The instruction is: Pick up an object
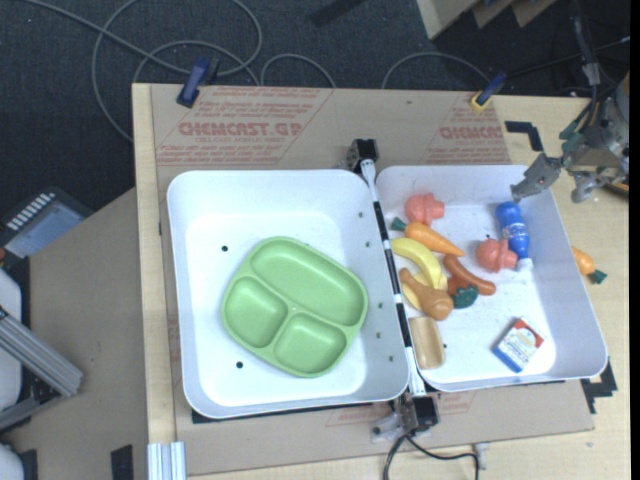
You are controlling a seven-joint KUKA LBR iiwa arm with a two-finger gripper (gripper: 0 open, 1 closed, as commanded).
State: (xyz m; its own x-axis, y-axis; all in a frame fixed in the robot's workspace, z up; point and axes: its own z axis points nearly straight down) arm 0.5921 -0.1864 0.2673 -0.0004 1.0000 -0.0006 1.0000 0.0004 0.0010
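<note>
Nearest us, at the front of the right bin [590, 343], we see a small red, white and blue packet [518, 345] lying flat and apart from the other toys. Behind it we find the pile of pickable play food: a blue bottle [513, 230] upright-looking near the far right wall, a pink-red fruit [492, 255] touching its lower end, a brown sausage [470, 277] just left of that, and a yellow banana [420, 261] beside an orange carrot [434, 239]. A pink piece [425, 208] sits at the back, and a tan bread-like piece [425, 341] lies along the divider. Above the bin's far right corner we see the gripper [535, 178], one grey finger slanting down toward the rim; we cannot tell how its jaws stand, and nothing shows between them. In the left bin [190, 268] we note a green sectioned plate [292, 306]. Both bins rest on a brown board [260, 128].
</note>
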